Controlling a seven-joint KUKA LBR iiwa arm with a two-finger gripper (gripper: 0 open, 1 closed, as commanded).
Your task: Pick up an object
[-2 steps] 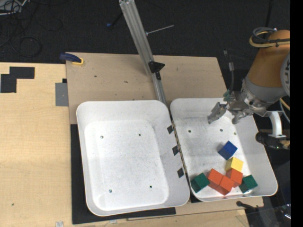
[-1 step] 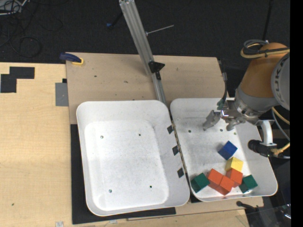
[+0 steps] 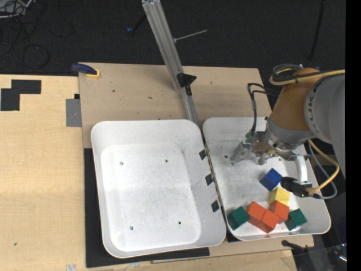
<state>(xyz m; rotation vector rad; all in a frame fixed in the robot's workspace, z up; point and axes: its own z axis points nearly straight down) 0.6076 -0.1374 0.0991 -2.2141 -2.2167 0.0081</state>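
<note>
A single fixed camera looks down at a slant from above the light wooden surface (image 3: 45, 168), far enough to take in both shallow white plastic bins (image 3: 146, 134) side by side, the grey-and-orange arm (image 3: 316, 106) entering from the right.

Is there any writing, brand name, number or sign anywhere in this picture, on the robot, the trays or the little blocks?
No readable text stands anywhere in this view.
The grey arm with the orange band: no label or brand that can be read.
The two shallow white bins: dark specks and small black clips, no letters.
The coloured blocks, such as the blue cube and the yellow cube: plain faces.
The black shapes on the pale bench at the left are patches, not characters.
</note>
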